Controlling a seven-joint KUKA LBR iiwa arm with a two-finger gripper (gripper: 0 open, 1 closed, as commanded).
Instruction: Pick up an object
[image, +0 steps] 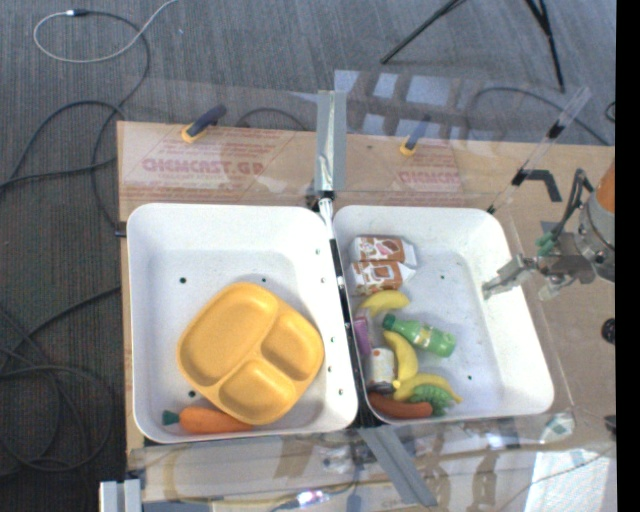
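Observation:
My gripper (518, 289) hangs over the right side of the right bin (520, 372), open, with nothing between its fingers. The objects lie to its left in that bin's left half. Two brown-and-white cartons (379, 261) sit at the back. In front of them are a small banana (384, 301), a green bottle (421, 337) and a longer banana (403, 356). A purple item (361, 331) and a small can (380, 366) lie along the divider. A red sausage (402, 408) and a yellow-green piece (428, 388) rest at the front. The nearest, the green bottle, is well apart from the gripper.
The left bin (165, 262) holds a yellow compartment tray (251, 350) and an orange carrot (206, 421) at its front edge. A metal divider (340, 290) runs between the bins. The arm's wrist (585, 250) and its cables stand beyond the right bin's right rim.

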